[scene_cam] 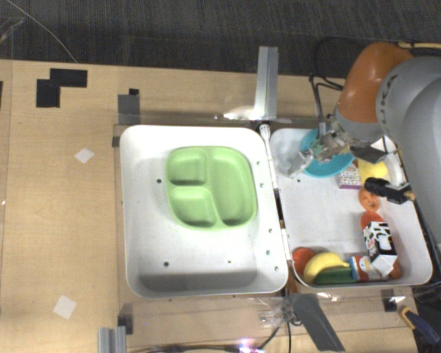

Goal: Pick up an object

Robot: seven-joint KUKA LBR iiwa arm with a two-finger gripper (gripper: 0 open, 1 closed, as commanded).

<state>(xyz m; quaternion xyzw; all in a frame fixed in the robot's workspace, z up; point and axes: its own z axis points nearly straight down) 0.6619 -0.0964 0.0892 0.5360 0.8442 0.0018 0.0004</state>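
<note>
While hovering over the blue dish in the right bin, centre pincer squarely; grip state unclear.

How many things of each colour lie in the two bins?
Green: 2, tray, green item
Yellow: 2, banana, yellow item
Blue: 1, dish
Orange: 1, ball
Black-and-white: 1, carton
Total: 7 clearly seen; others too small to tell.

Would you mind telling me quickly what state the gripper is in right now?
Gripper: down over the blue dish in the right bin; open or shut cannot be told.
</note>
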